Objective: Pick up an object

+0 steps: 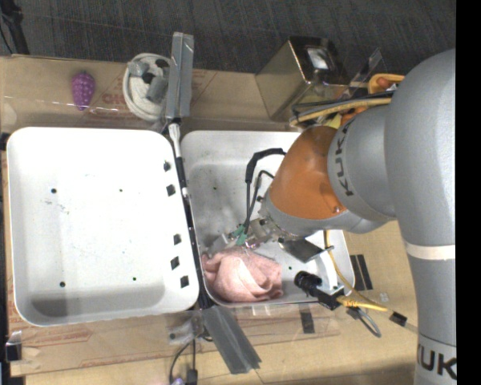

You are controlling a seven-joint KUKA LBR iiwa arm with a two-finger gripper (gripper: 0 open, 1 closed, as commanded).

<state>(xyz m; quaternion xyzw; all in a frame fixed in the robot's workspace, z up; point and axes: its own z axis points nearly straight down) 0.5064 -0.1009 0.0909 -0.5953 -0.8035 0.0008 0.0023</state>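
Two shallow white bins sit side by side on the worktop (224,83), and the arm (361,175) reaches down into the right bin (216,159). The gripper (252,235) hangs low over that bin's near half, with its wrist and the orange band (305,187) covering most of it from above. Whether the fingers are spread or pressed together cannot be told from here; the metal parts below the wrist are too small and too cluttered to read.

The one thing to pick is a soft pink cloth (242,275), bunched in the near corner of the right bin. It lies just below and beside the gripper, close enough that they may touch at the cloth's upper edge, though contact cannot be confirmed. Nothing shows the cloth being held.

By my judgement the step in hand is the descent or the grasp attempt itself, not the lift. The next move calls for the fingers to settle onto the thickest fold and close firmly before rising, since a loose cloth can slip free. The left bin (32,159) lies well apart, beyond the divider.
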